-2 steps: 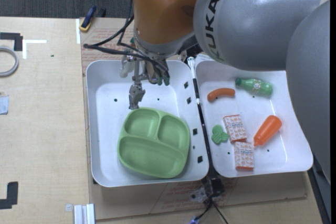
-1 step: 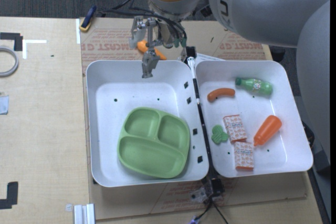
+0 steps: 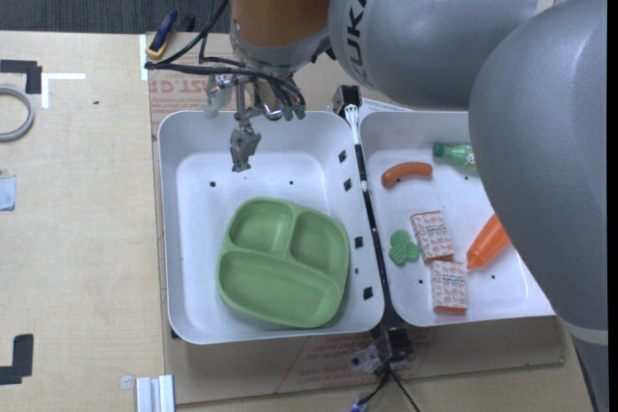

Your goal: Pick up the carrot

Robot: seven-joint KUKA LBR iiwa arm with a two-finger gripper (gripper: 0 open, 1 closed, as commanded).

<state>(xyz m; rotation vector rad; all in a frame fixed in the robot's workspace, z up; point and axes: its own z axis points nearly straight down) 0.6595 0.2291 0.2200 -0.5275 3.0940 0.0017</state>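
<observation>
Carrot (image 3: 488, 242) lies in the right bin (image 3: 512, 299), near its right side, partly cut off by the grey arm (image 3: 541, 111); orange, tapered, smooth plastic look, long axis running diagonally from lower-left up to upper-right. Hand (image 3: 241, 150) hangs over the back of the left bin (image 3: 183, 236), above bare white floor, nothing between its fingers; cannot tell how wide they stand, they read as one dark metal cluster. So the carrot sits well apart from the hand, across the divider, toward the view's right and nearer the front edge. Left bin also has a green sectioned tray (image 3: 285, 262), matte plastic, rounded corners. Right bin: orange sausage shape (image 3: 407, 173), green bottle (image 3: 454, 152), green leafy piece (image 3: 404, 248), two printed snack packets (image 3: 439, 260). Light wood desk (image 3: 77, 236) underneath.
</observation>
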